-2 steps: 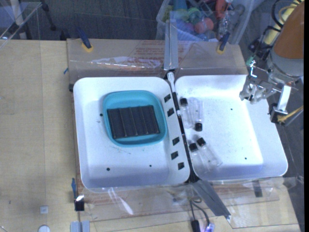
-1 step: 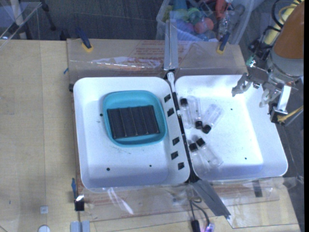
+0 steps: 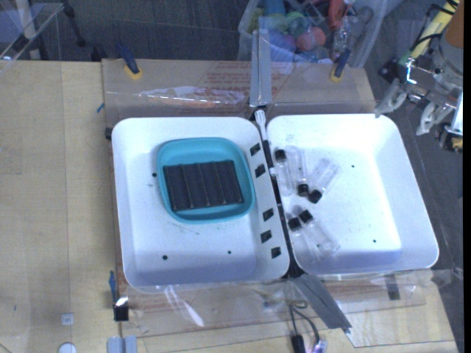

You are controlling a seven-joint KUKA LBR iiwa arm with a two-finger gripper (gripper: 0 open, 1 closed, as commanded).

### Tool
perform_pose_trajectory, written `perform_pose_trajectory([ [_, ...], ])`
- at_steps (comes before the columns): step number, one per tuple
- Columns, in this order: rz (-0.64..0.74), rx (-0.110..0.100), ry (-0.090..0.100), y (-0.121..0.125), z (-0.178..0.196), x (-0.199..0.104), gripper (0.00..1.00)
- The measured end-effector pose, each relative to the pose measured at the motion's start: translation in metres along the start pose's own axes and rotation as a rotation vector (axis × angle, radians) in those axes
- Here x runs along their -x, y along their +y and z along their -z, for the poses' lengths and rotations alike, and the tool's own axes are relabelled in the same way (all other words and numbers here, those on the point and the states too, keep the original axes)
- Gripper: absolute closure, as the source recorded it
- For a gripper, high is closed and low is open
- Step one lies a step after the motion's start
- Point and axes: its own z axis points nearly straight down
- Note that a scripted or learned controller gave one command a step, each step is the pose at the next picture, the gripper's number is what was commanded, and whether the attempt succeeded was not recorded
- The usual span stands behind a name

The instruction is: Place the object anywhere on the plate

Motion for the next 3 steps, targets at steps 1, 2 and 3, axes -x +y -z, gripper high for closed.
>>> perform_pose_trajectory([
  [1,-0.047,-0.001,0.0,0.008,-0.011,0.018,0.0],
  [2,-0.112,-0.004,0.0,0.008,-0.015,0.017,0.0],
  [3,-0.118,0.001,0.0,0.009,0.01,0.018,0.0],
])
